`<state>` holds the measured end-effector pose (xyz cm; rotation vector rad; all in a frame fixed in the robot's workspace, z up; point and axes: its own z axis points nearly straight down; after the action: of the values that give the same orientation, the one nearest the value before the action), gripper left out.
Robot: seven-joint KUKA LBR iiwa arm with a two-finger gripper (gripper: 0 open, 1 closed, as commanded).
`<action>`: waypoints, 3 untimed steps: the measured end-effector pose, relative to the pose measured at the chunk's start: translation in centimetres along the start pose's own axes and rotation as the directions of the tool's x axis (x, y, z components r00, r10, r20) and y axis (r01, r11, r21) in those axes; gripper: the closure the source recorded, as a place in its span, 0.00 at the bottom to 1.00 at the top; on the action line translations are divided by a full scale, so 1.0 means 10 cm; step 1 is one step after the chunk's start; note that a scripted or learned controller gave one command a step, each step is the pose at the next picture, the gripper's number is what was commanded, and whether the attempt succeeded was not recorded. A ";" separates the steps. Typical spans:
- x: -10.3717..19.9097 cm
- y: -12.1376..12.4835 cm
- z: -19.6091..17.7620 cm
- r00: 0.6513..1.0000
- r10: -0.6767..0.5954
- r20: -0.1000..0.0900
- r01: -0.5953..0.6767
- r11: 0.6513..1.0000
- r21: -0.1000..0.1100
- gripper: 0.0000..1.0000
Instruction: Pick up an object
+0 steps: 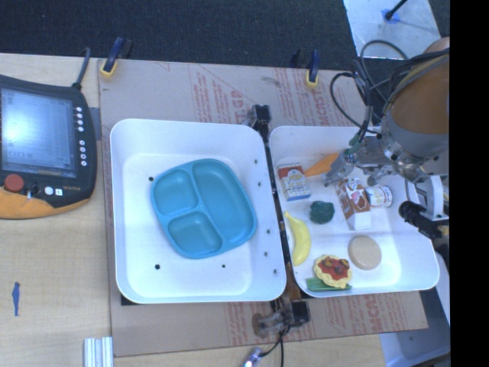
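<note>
From above, the tabletop (53, 281) carries two white bins side by side. The left bin (130, 205) holds a blue divided plate (202, 206). The right bin (416, 270) holds the toys: a small carton (293, 182) near its left wall, an orange carrot (321, 164) just beyond it, a dark green lump (322, 212) in the middle, a banana (299, 237) along the left wall, a pizza slice (331, 271) at the near edge, and a tan round disc (364, 252) beside it. The gripper (361, 176) hangs low over a brown-and-white packet (355, 205); whether it is spread or pinching cannot be told. A pendant (42, 147) lies left of the bins.
</note>
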<state>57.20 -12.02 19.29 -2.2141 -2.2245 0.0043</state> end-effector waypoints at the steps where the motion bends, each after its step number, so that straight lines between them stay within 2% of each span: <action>1: 0.09 0.72 0.97 1.000 0.001 0.003 -0.001 1.000 -0.010 0.00; 2: 0.15 0.03 0.97 1.000 -0.001 0.003 0.001 1.000 -0.009 0.00; 3: 0.14 -0.27 1.02 1.000 -0.001 0.001 0.001 1.000 0.000 0.00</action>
<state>54.49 -10.59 9.15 -2.2134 -2.2263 0.0056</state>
